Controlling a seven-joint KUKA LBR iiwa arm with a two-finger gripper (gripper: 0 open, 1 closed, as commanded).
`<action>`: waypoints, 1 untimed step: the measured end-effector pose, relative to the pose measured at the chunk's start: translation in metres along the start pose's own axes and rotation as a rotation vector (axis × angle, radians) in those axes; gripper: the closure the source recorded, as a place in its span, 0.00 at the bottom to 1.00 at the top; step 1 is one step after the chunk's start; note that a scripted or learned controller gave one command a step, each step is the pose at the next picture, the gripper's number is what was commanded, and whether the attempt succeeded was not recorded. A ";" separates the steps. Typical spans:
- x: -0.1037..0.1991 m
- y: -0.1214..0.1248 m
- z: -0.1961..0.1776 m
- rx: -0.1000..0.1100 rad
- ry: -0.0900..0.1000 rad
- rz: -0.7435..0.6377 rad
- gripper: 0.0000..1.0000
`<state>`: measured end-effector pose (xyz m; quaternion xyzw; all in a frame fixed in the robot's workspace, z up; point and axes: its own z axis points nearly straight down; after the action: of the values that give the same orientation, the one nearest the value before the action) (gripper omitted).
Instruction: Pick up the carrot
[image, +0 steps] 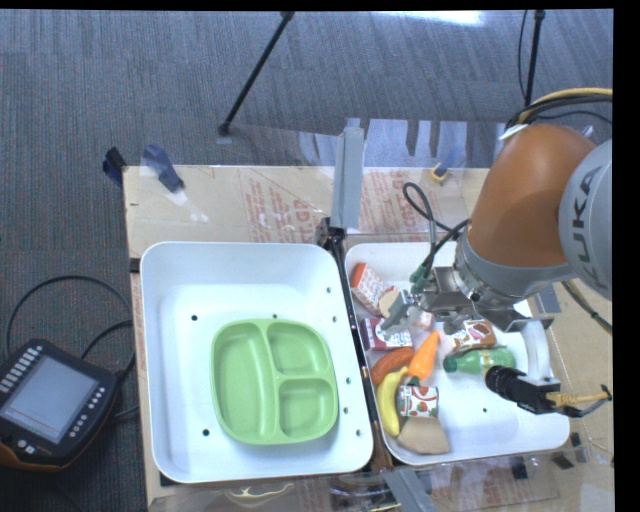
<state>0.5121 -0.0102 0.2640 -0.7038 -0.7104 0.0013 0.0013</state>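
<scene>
Carrot (425, 355) in the right bin (545, 432), left-centre of the clutter, lying tilted: thick end up toward the end effector, tip down-left toward the can (419, 401). Banana (388, 400) just beside it on the left, a red item (390, 361) touching or nearly so at the lower end, green bottle (480, 360) near on the right. Carton (371, 288) further up-left.

End effector (432, 308) hovering just above the carrot's upper end, over the pile. Grasp state: cannot tell from this angle, mechanism blurred against clutter. Nothing visibly held.

Left bin (170, 290) holding a green divided plate (274, 380), well apart from the action.

Handling guess: looks like a toy carrot, so light, rigid, smooth plastic, likely slippery and tapered. Taper tends to squirt out of a pinch near the tip. Best to take hold across the thick upper half, jaws perpendicular to the long axis. Tight neighbours on both sides: risk of a finger landing on the banana or the bottle, or nudging the carrot sideways instead of straddling it. Not fragile; a firm close should be fine.
</scene>
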 end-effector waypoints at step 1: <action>0.021 -0.037 0.019 0.004 0.000 0.023 0.00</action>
<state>0.4749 0.0100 0.2452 -0.7118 -0.7023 0.0027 0.0025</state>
